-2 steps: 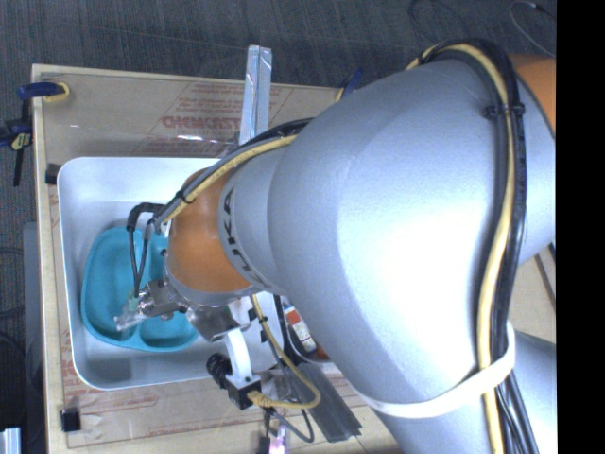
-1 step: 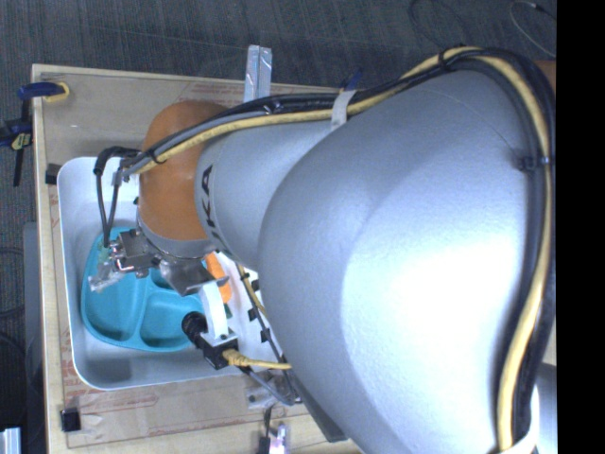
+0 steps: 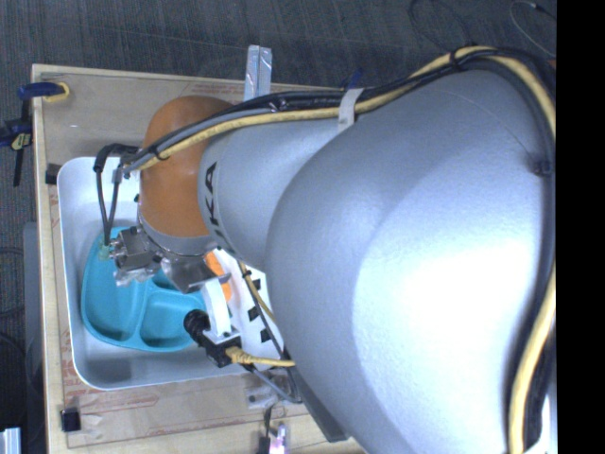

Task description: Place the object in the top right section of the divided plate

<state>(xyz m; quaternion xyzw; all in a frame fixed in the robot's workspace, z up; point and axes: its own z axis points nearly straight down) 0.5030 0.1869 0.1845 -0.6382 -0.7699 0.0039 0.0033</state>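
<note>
Under arm [image 3: 378, 253], blue plate [image 3: 123, 315], long axis near-vertical

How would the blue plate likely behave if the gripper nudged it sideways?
The blue plate looks like smooth moulded plastic, so probably stiff and light. It lies flat in the white bin, so it would likely slide rather than tip. The bin wall stands close by and would probably stop it soon.
</note>
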